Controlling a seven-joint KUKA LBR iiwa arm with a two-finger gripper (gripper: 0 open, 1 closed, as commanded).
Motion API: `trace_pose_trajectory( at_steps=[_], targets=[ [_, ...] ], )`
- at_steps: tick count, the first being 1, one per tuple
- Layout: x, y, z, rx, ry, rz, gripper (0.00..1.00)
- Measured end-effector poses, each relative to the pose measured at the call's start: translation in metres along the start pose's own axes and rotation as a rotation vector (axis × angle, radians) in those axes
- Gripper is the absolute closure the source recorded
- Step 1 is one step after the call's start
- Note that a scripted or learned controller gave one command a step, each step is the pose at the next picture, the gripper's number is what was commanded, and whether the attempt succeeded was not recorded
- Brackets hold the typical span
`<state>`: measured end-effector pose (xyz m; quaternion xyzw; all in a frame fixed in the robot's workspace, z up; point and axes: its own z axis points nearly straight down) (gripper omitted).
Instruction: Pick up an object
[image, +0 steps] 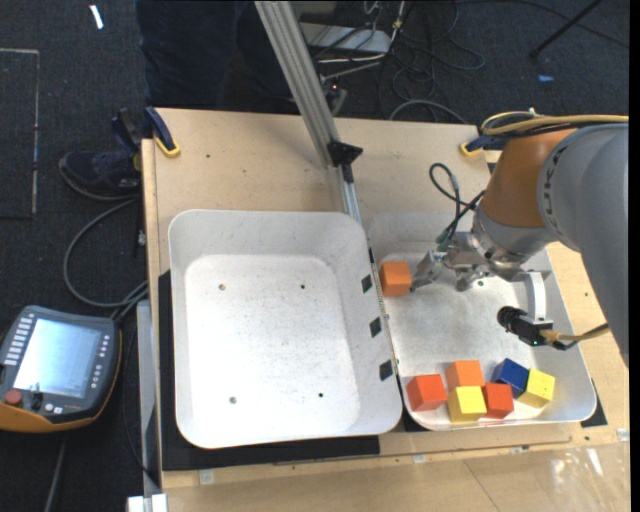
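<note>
**Gripper at orange block, upper left of right bin**

Watching the overhead cam. Arm (560, 190) comes in from the right of frame, grey w/ orange band, wrist angled down toward centre. Gripper (420, 275) sits low in the right bin (575, 405), tip just beside an orange block (396, 278) at that bin's upper-left corner, close to the wall shared w/ the left bin (200, 240). Fingers point left toward the block; I can't tell whether they're open or closed, or whether the block is between them, since the wrist body covers that spot. Block looks touching or nearly touching the tip.

Rest of the blocks are bunched at the bottom of the right bin, lower right of frame: red-orange cube (427, 391), yellow cube (467, 402), orange cube (464, 373) behind it, another orange one (498, 400), blue cube (512, 374), yellow cube (538, 387) furthest right. All well apart from the gripper.

Teach pendant (55, 365) lies on the floor, lower left of frame. Aluminium post (305, 85) slants down from top centre to the bench's back edge.
</note>
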<state>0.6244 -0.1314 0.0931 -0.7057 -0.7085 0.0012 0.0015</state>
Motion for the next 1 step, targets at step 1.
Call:
trace_pose_trajectory(
  at_steps=[1],
  targets=[
    [0.0029,0.0338,-0.0032,-0.009,-0.003,0.0,0.0]
  ],
)
